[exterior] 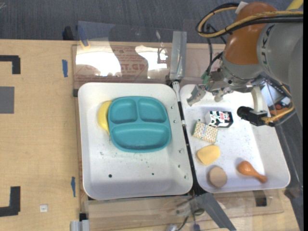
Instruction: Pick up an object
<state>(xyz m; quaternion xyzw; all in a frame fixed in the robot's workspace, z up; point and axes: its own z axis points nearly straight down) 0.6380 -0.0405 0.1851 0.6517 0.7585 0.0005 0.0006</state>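
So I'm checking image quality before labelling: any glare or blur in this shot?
In the camera view, strong glare washes out the clear sheet behind the left bin; the right bin looks bright near the gripper; small items such as the patterned packet look soft.

A teal divided tray covers a pale yellow item in one white bin. Nearby sit a black-and-white patterned carton, a cream speckled packet, a yellow wedge, a tan egg (brownish), and an orange drumstick.
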